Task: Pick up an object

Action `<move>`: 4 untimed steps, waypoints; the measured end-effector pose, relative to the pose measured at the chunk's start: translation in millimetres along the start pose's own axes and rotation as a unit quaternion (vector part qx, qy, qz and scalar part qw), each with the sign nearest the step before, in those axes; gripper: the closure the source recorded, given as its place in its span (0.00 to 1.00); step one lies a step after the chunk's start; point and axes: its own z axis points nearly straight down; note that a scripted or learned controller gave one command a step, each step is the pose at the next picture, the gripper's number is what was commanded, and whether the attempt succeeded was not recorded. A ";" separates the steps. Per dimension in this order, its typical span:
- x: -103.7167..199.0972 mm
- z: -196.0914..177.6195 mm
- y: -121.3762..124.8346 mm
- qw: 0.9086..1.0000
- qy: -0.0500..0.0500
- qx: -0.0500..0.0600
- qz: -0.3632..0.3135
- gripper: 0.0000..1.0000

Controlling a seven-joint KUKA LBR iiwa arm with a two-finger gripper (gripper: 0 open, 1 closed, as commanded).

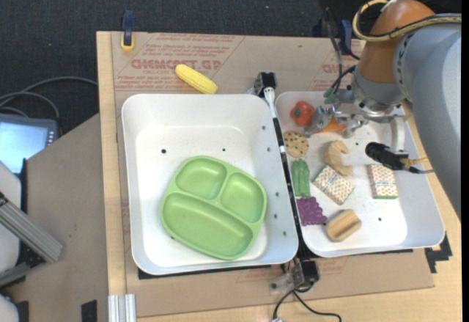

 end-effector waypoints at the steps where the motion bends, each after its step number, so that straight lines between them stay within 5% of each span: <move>1: -12.1 -1.5 0.5 1.000 0.000 -0.002 0.001 0.00; 2: -71.3 -4.4 1.1 1.000 -0.004 -0.016 0.000 0.00; 3: -8.6 -2.2 -76.5 1.000 -0.001 -0.014 -0.002 0.00; 4: 3.9 -4.8 -22.9 1.000 -0.004 -0.021 -0.004 0.00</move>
